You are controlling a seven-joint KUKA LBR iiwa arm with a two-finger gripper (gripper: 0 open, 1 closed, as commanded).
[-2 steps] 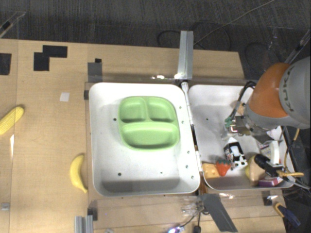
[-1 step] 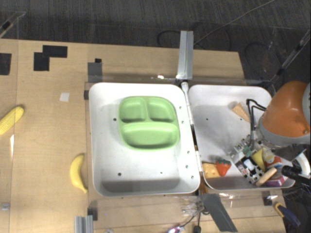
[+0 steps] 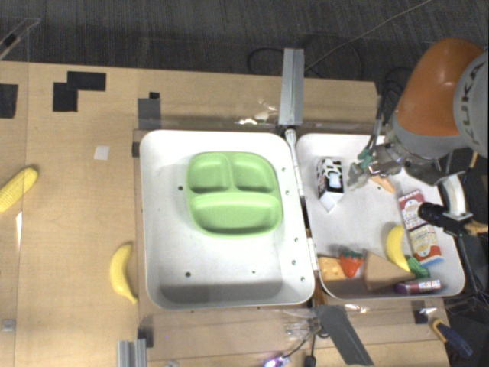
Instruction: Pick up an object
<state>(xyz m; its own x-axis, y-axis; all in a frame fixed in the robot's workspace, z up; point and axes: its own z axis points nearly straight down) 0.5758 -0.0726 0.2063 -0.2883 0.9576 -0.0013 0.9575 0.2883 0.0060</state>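
My gripper (image 3: 368,168) hangs over the upper part of the right bin (image 3: 359,220), below the orange-banded wrist (image 3: 435,90). Just to its left a small black-and-white carton (image 3: 330,182) stands on the bin floor, apart from the gripper. A red-and-white box (image 3: 418,228) lies at the bin's right side, with a yellow banana (image 3: 395,248) beside it. Along the front wall sit a cheese wedge (image 3: 329,268), a small red item (image 3: 350,264), a brown slice (image 3: 381,272) and a purple marker (image 3: 417,286).
The left bin (image 3: 164,205) holds a green divided plate (image 3: 232,192). On the bench outside lie a second banana (image 3: 122,272) and a corn cob (image 3: 17,189) at the far left. A metal post (image 3: 292,86) stands behind the bins.
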